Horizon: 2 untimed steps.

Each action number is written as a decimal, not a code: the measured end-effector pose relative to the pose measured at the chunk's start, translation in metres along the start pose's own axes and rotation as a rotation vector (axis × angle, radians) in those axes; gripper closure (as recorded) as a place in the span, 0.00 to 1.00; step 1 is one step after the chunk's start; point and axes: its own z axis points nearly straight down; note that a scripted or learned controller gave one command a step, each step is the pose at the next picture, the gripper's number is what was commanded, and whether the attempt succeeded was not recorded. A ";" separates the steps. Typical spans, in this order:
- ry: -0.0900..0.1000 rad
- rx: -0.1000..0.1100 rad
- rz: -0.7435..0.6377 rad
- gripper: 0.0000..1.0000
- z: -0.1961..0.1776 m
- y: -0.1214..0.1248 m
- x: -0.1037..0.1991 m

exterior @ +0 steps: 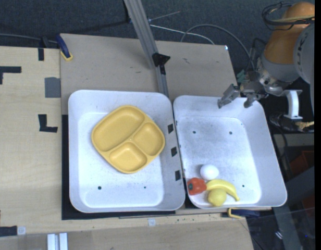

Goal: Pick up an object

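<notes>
Overhead, the end effector, fingers spread and holding nothing, hangs well apart from the banana.

The grey arm, orange-banded above the wrist, enters from the upper right of the frame and bends down toward the left. Its gripper hangs at right of centre, the two dark fingers spread apart, nothing between them.
</notes>
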 end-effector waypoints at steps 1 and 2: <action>-0.001 0.001 0.000 0.00 0.000 0.000 0.000; 0.000 0.004 -0.001 0.00 0.049 0.008 0.003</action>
